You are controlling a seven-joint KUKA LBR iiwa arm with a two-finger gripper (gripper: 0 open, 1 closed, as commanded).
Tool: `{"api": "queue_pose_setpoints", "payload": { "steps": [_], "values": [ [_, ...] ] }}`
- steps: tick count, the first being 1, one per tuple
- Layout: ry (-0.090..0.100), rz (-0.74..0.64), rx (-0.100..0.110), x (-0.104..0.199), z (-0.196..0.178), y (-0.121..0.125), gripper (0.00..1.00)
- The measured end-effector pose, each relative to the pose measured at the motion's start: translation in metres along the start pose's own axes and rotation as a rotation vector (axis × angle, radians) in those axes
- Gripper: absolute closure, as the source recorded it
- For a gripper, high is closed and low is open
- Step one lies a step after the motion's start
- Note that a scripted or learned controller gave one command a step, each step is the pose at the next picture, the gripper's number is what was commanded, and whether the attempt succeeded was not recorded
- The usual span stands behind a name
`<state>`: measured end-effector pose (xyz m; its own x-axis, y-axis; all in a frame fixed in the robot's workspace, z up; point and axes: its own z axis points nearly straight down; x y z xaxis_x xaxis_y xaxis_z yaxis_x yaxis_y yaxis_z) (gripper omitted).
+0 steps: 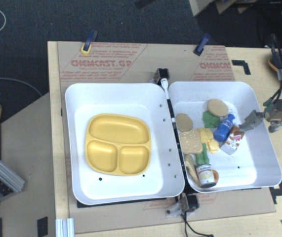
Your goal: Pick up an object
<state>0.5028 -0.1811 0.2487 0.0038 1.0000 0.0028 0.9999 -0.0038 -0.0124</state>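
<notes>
Gripper sits at the right edge of the right bin, low over its rim, reaching in from the right. Can't tell its state from here (too small and blurred). Nothing visibly held.

Objects are clustered in the right bin's left and middle: blue bottle lying tilted just beside the gripper, white packet with red print touching it, tan round piece on a green item, another tan disc, beige slab, yellow pieces, a can near the front wall.

Left bin holds a yellow compartment tray, centred, flat.
</notes>
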Motion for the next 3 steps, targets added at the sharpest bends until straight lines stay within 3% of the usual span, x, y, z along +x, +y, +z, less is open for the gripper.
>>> {"api": "queue_pose_setpoints", "payload": {
  "steps": [1, 3],
  "values": [
    [-0.003, -0.004, -0.013, 0.000, -0.007, 0.002, 0.00],
    [0.001, -0.005, -0.005, 0.010, 0.094, -0.004, 0.00]
  ]
}}
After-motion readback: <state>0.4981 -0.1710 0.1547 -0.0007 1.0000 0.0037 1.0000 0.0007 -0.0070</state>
